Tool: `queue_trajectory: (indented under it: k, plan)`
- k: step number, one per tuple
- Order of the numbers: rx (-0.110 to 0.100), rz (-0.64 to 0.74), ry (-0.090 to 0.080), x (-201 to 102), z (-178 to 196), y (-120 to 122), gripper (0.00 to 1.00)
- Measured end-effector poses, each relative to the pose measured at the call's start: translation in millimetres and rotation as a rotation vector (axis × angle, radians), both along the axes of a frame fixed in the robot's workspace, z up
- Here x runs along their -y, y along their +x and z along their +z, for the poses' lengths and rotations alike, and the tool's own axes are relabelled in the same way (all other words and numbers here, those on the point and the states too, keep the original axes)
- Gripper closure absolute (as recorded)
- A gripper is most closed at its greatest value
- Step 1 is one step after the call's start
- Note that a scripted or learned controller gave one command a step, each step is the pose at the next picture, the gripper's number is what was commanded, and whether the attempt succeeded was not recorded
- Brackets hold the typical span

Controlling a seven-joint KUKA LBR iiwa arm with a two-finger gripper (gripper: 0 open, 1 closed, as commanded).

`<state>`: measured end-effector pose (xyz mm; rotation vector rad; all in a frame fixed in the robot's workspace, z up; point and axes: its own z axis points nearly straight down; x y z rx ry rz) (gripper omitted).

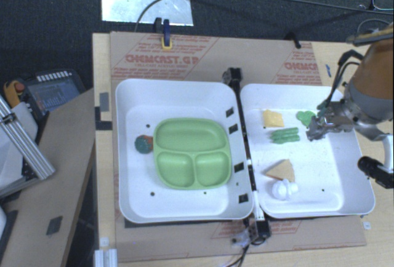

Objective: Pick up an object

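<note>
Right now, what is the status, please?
Gripper low over right bin, nothing seen held. Green beans beside it, untouched. Green leaf close by.

A flat, square yellow block [273, 118] lies toward the far edge of the right-hand shallow white bin [351, 195], near its middle. Just beside it, toward the bin's right edge, sits a small, rounded bright green piece [304, 117]. A ribbed pale green piece shaped like a bundle of beans [284, 135] lies flat just nearer than the yellow block, long side running left to right. Nearer the bin's front edge rests a tan wedge-shaped piece [281, 170], and touching its near side sits a small lumpy white object [283, 189].

In the left-hand shallow white bin [132, 198], a pale green three-compartment plastic tray [191, 152] lies flat in the middle, with a small round object in dark teal and brown [143, 144] against its left side.
</note>
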<state>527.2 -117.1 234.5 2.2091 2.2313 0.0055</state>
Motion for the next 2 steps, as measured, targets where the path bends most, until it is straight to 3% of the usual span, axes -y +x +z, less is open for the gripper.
queue_trajectory:
  k: [2]
  plan:
    - [-0.002,-0.001,0.000,-92.2,1.7,21.6,1.00]
